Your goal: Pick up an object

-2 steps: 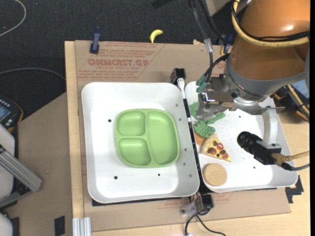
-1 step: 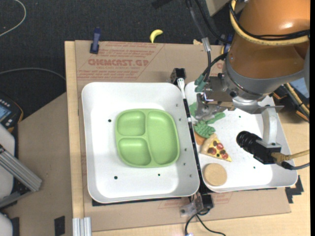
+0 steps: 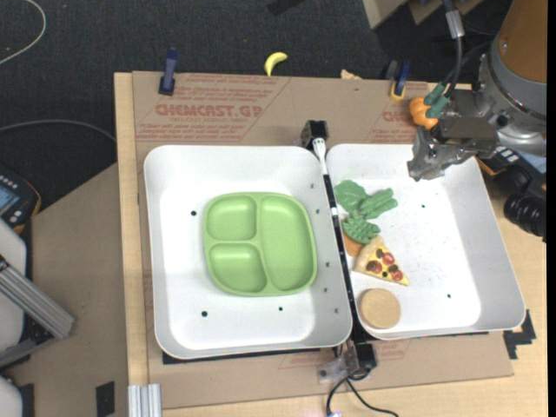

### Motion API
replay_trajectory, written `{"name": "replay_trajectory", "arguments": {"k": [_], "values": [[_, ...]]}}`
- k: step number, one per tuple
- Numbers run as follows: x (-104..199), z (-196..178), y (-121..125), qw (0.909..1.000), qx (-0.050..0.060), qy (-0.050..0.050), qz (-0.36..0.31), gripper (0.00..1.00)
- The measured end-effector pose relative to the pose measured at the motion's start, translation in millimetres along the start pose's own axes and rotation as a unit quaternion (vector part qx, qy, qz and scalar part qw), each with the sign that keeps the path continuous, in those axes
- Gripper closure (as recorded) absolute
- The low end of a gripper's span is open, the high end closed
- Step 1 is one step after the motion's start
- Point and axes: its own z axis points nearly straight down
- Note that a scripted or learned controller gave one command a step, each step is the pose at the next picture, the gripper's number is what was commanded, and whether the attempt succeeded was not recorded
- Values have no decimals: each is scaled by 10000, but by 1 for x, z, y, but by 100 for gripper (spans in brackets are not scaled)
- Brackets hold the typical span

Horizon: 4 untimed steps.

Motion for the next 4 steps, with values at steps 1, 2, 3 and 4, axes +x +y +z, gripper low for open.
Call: {"name": "replay_trajectory", "arguments": {"k": [1,2,3,4], "values": [[13,71,-2,10000,91,-1,-28,100],[76,197,-6,9999,136,-2,-59,100],[56,0,0,10000,-49,23,-35,100],[21,69,-2,10000,96,-5,-7,100]]}}
